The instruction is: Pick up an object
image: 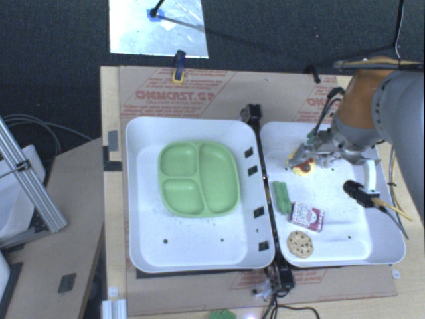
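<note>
A green three-compartment tray (199, 178) lies in the left white bin (143, 244) on the tabletop (113, 198), with a shiny sheet (159, 18) beyond on dark floor.

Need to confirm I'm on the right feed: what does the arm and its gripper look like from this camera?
The arm is rounded and grey, with an orange band above the wrist. Thin dark cables run beside the band to a small metallic gripper.

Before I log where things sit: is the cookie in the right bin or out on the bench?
In. The cookie lies flat on the right bin's floor near its front left corner, just below the small red-and-white packet.
</note>
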